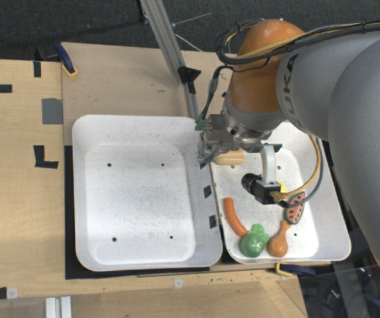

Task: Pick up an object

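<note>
We see even, fairly bright overhead light; the white bins [136, 191] look slightly washed out. Soft shadows under the arm [322, 85]. The frame is a bit grainy and soft, possibly mild blur near the gripper.

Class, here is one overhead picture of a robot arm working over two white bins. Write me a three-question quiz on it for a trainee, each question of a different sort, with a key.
1. True or false: the orange carrot lies in the left bin.
2. Which thing touches the green toy? A) the tan block B) the carrot C) the blue clamp
3. Fill in: the gripper hangs over the right bin's ______ corner, far or near?

Key: 1 false, it lies in the right bin. 2 B. 3 far, beside the tan block.
</note>
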`<act>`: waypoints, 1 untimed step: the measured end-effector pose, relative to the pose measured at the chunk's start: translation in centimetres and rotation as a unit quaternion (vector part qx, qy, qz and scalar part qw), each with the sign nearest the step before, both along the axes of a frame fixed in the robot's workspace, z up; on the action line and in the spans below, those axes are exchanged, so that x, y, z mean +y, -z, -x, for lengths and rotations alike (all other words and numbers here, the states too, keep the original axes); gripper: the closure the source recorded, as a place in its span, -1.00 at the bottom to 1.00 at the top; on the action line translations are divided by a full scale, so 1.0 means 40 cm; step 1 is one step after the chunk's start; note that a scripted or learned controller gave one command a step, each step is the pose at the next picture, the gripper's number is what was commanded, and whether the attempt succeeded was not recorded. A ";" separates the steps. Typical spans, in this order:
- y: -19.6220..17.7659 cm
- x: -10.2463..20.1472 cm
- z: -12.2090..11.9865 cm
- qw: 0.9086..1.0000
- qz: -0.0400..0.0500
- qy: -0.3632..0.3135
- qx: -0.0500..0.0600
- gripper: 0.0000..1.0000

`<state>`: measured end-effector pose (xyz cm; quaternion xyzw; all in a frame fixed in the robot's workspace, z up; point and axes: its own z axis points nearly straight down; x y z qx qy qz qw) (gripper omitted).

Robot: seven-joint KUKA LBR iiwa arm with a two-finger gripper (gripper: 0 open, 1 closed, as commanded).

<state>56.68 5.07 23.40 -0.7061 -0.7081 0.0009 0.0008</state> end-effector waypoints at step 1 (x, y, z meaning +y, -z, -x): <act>-0.005 0.117 -0.008 1.000 -0.001 -0.002 0.000 1.00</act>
